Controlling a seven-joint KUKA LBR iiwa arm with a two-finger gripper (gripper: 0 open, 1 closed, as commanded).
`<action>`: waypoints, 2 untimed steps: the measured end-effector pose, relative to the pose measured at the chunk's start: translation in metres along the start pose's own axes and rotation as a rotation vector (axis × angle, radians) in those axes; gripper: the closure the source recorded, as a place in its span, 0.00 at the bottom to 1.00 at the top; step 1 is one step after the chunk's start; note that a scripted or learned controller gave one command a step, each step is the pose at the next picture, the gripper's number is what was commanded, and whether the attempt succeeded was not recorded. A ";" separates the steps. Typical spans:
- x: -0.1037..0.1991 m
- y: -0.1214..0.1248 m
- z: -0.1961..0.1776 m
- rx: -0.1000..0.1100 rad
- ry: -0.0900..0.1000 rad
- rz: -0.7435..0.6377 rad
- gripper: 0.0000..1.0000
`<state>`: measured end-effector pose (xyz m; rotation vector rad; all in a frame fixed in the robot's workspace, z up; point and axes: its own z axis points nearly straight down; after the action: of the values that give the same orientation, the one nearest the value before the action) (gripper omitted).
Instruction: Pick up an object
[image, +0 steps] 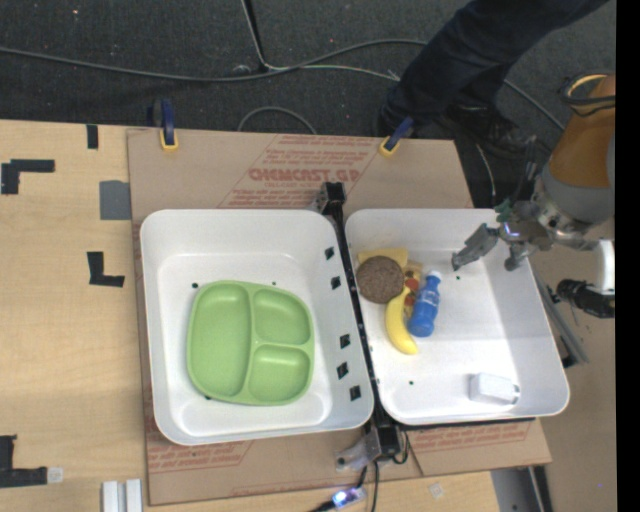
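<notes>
Toward the upper right corner of the right bin (530, 330), your end effector (490, 247) hangs above the white floor with its two fingers spread apart and nothing between them. Take the blue bottle (425, 305) as your landmark, since it is the nearest object to the end effector: it lies down and to the left of the fingers, near but clearly apart from them. Its long axis runs almost straight up and down the view, tilted slightly, with the cap at the upper end. Touching the bottle's left side you have the banana (401, 328), curving along nearly the same line and reaching past the bottle's lower end. Up and left of the bottle sits the brown round object (380, 279), resting on something yellow (392, 259) against the bin's left wall. Well down and right of the bottle, near the bin's lower edge, lies a small white block (492, 386). I judge the bottle the likeliest pick; you would travel down-left and close across its narrow width, minding the banana pressed beside it. Far left of the bottle, the green divided plate (250, 342) sits in the left bin (160, 240).
</notes>
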<state>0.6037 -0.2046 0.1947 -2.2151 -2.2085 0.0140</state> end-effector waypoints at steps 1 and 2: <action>0.001 0.003 -0.009 -0.014 -0.003 -0.004 0.00; 0.010 0.000 0.041 -0.010 -0.003 -0.004 0.00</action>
<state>0.6031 -0.1947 0.1542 -2.2172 -2.2198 0.0061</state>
